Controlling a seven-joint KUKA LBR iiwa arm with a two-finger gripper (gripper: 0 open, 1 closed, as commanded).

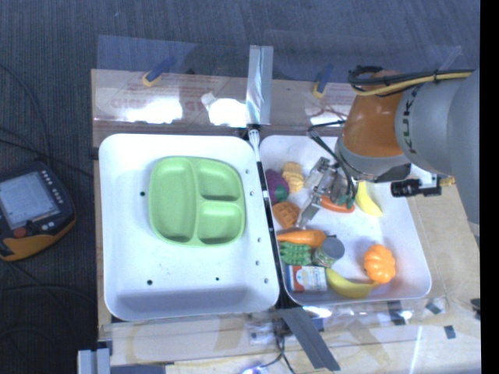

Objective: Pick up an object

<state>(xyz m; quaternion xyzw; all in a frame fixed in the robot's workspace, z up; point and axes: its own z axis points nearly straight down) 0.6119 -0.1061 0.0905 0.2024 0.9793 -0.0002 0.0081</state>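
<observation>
We saw the metal two-finger hand [315, 195] low in the right shallow white bin [409, 240], near its far edge; whether it gripped anything we could not tell

arm [437, 123] cut off at right edge, can [306, 277] label unreadable

I see the wooden bench [109, 100] on dark carpet [234, 14], two shallow white bins side by side on it, left bin [117, 232], right bin [413, 248], clear plastic sheeting [148, 104] along its far edge
</observation>
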